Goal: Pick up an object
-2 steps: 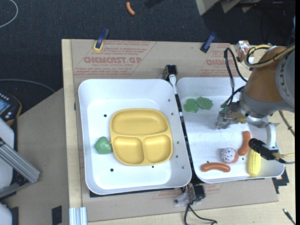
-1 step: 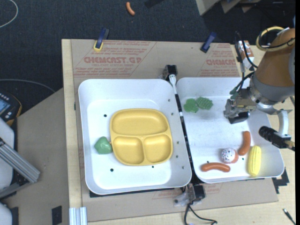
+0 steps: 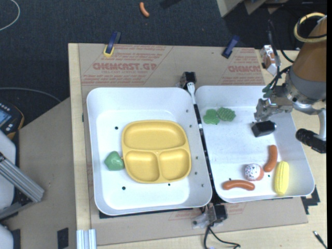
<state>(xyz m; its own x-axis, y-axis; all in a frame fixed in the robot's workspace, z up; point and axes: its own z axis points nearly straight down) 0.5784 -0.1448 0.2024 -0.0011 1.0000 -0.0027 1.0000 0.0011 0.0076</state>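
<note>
Your jaws (image 3: 265, 112) hang over the far right part of the right bin (image 3: 236, 95), at the end of the grey arm (image 3: 306, 77) that comes in from the right. Whether they are apart or together you cannot tell from this angle — the metal tips merge into one cluster. Nothing is seen caught between them.

Just below the jaws, toward you, a small black block (image 3: 263, 128) lies on the bin floor; whether the tips touch it is not clear. To the left of the jaws sit two green leafy pieces (image 3: 218, 116), side by side. Further toward the near edge you have an orange sausage (image 3: 271, 157) standing on a slant, a white speckled ball (image 3: 252, 171) just beside its lower end, a second sausage (image 3: 238, 185) lying flat below the ball, and a yellow corn cob (image 3: 281, 177) at the right wall.

Well away to the left of the jaws, the left bin (image 3: 104, 108) carries a yellow divided plate (image 3: 155, 150) with a green lump (image 3: 113, 161) against its left side — both bins rest on the bench (image 3: 83, 61).
</note>
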